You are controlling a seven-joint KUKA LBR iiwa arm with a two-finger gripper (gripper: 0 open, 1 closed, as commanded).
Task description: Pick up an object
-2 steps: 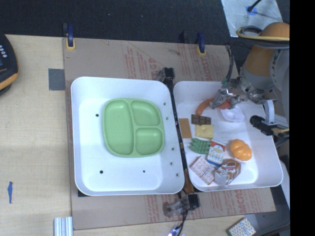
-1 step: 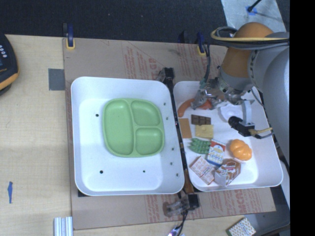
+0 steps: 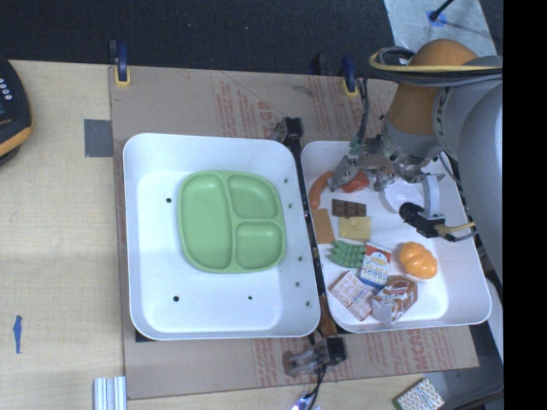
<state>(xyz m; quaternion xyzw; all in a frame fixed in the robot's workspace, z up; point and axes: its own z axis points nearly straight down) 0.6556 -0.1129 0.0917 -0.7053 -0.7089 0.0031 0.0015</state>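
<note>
Toy food pieces are lying crowded in the right bin, right of centre in the frame, so we are reaching there for something to lift. Our gripper is hanging low over the bin's upper left corner, above a reddish piece; whether it is clenched or released, we cannot tell. Left of it, the green divided plate is sitting alone in the left bin.

green tray – white bins – orange ball – brown square
</note>
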